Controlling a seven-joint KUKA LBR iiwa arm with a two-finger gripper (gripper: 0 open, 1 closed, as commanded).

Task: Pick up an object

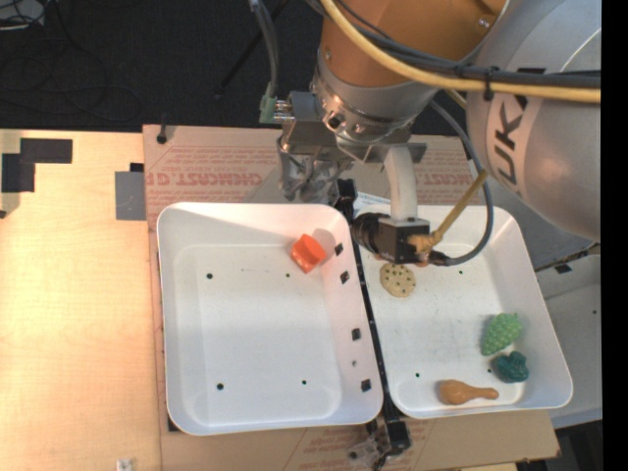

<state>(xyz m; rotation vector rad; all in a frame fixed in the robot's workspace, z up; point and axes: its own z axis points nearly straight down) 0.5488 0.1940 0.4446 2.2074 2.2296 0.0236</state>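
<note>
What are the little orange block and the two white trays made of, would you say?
The orange block looks like matte plastic or foam: flat, even colour and no glints. The left tray and right tray look like smooth moulded plastic, with rounded corners and a soft sheen.

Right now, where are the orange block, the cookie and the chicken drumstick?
orange block (pixel 308 252): camera view, on its top face.
cookie (pixel 397 281): camera view, at the middle of its dotted disc.
chicken drumstick (pixel 458 392): camera view, on its thick meaty end.
</note>
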